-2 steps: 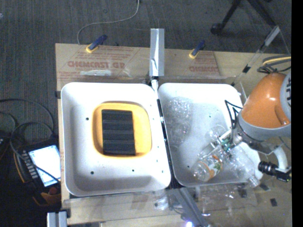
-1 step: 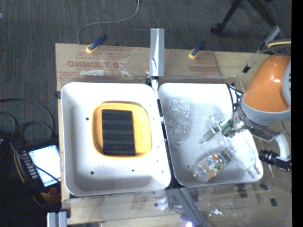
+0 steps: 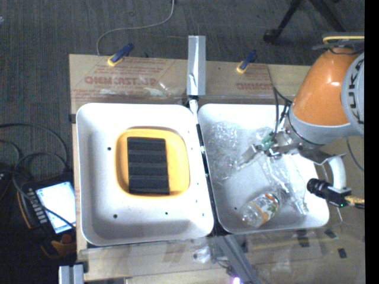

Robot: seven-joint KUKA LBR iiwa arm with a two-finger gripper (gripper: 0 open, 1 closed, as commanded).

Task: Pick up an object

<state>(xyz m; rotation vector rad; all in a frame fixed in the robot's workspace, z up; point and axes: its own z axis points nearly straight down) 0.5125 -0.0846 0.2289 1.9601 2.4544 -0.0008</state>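
A plastic bottle (image 3: 260,209) with an orange label lies on its side near the front of the right bin (image 3: 237,185). Crumpled clear plastic (image 3: 222,144) sits behind it, toward the bin's back wall. The gripper (image 3: 260,148) hangs above that plastic, apart from the bottle; its grip I cannot tell, too blurred. In the left bin (image 3: 95,158) rests a yellow tray (image 3: 180,158) holding a black block (image 3: 148,165).

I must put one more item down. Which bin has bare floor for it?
Left bin: a bare white ring around the yellow tray. Right bin is crowded by clear plastic, a bottle and the hand.
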